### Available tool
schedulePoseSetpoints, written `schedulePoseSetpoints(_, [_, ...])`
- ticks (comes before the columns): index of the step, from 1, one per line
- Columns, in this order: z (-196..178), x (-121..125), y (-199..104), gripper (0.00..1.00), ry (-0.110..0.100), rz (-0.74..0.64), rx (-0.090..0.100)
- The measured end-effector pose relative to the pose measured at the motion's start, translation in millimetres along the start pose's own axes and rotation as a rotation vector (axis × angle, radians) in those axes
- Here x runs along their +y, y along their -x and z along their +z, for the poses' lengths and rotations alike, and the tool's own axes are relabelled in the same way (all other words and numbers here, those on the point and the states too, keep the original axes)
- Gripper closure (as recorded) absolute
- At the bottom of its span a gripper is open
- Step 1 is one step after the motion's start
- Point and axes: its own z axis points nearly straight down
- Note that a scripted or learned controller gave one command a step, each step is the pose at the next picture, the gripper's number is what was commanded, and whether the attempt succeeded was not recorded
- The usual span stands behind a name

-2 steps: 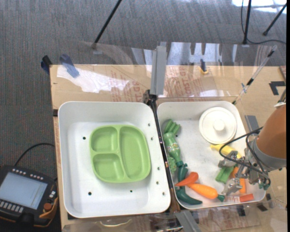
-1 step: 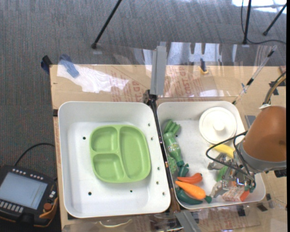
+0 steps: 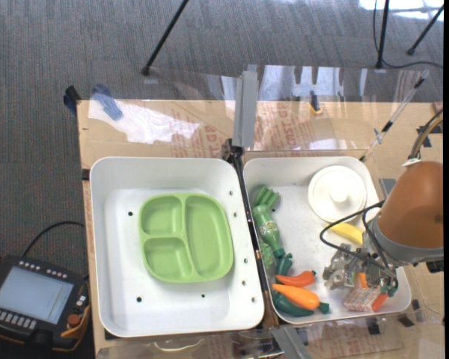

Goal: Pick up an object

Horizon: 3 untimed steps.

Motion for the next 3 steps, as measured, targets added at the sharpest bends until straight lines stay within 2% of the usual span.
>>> schedulePoseSetpoints(1, [8.2, -23.6, 74.4, 1.00, -0.001, 0.036, -0.004])
schedulePoseSetpoints(2, [9.6, -15.2, 2.6, 1.00, -0.001, 0.072, 0.002])
schedulePoseSetpoints(3, [7.6, -15.2, 104.9, 1.00, -0.001, -0.081, -0.005])
